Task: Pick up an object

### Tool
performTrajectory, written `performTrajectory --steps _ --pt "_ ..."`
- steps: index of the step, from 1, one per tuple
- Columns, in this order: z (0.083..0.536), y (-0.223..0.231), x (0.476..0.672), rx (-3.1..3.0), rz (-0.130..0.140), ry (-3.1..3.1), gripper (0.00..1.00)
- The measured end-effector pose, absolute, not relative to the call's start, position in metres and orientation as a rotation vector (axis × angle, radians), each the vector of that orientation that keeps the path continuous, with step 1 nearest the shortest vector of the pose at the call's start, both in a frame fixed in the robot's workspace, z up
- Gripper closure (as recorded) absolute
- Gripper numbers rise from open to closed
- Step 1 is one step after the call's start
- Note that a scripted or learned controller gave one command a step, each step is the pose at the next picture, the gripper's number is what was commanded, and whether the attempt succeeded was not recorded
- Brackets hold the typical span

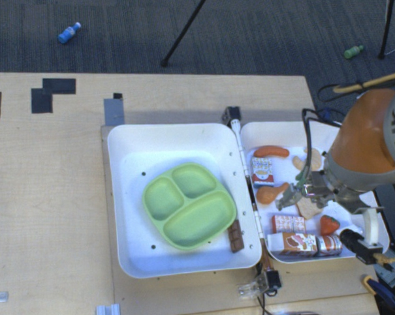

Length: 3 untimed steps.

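My gripper (294, 191) hangs over the middle of the right bin (381, 238), open, with nothing between its fingers. Its tips point left, just right of an orange-brown drumstick (271, 194) and above a tan bread slice (307, 209). Around it lie a reddish sausage (270, 152), a small white-and-red carton (263, 171), a red carton (288, 223), a long red-and-white package (307, 245) and a red strawberry-like piece (328, 225). The arm's orange band (370, 136) covers the bin's right side.
The left bin (130, 189) holds a green divided plate (190, 205). A brown bar (235, 237) leans at that bin's right wall near the divider (245, 177). A pale round piece (298, 161) lies by the sausage.
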<state>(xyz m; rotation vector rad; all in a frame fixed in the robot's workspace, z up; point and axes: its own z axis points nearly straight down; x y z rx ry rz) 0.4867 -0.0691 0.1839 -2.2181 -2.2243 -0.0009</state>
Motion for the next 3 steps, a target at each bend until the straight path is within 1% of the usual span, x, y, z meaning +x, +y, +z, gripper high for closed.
performTrajectory --steps 1,2,3 --pt "0.195 -0.069 0.489 -2.218 -0.006 -2.229 1.00" --pt "0.206 -0.068 0.490 -2.216 -0.011 -2.234 1.00" --pt "0.247 -0.021 0.502 -2.216 -0.004 -2.229 1.00"
